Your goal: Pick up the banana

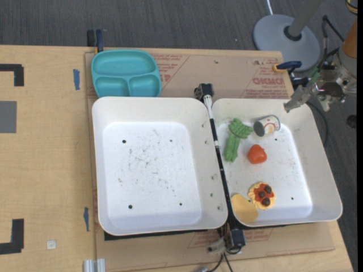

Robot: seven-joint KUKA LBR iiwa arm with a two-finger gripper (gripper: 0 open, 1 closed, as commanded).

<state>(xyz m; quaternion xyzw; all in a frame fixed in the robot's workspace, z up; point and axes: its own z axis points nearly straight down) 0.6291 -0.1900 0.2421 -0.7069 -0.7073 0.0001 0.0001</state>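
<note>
White, grey-flecked left bin (150, 162); white right bin (295, 169). Teal divided plate (126, 73) beyond the left bin's far edge. Green toy (235, 139), red piece (257, 154), grey-and-white can (265, 126), pale yellow disc (245, 208), yellow pastry dotted red and black (262, 194).
</note>
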